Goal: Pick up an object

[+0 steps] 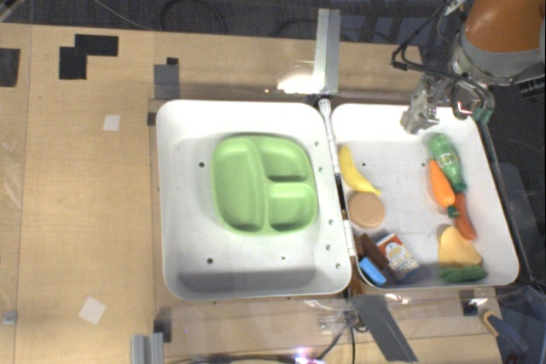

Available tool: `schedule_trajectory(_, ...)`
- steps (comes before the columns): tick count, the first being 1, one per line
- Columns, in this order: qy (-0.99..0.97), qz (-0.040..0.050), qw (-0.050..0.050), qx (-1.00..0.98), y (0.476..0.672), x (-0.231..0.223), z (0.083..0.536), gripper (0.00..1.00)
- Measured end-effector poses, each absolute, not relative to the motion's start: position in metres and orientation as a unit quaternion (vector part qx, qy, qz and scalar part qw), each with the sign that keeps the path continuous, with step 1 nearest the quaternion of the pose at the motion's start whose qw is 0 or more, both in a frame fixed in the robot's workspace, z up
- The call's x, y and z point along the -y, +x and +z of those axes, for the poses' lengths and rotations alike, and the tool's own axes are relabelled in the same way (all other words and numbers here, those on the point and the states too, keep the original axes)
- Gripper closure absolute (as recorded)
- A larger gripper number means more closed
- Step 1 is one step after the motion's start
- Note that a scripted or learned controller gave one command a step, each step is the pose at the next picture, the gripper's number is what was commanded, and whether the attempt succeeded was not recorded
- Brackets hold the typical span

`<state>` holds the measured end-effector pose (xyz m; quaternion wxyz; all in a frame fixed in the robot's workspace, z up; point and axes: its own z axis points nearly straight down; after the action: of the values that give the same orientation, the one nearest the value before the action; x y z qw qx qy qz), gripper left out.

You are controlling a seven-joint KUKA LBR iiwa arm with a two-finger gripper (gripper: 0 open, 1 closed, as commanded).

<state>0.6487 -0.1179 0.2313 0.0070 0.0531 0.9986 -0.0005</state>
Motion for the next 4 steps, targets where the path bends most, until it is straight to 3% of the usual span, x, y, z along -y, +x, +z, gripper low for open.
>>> schedule_trajectory(1, 0.118, 0.0013, 0.007, -0.993, 0.657, 0.065, 0.285, 1.0)
schedule_trajectory(2, 0.303, 0.0017, 0.003, -0.953, 0.647, 0.013, 0.273, 1.0)
schedule_trajectory(3, 0.3, 0.0025, 0.008, -0.954, 0.649, 0.013, 0.286, 1.0)
schedule_trajectory(4, 0.325, -0.001, 0.005, -0.946, 0.653, 0.152, 0.282, 1.0)
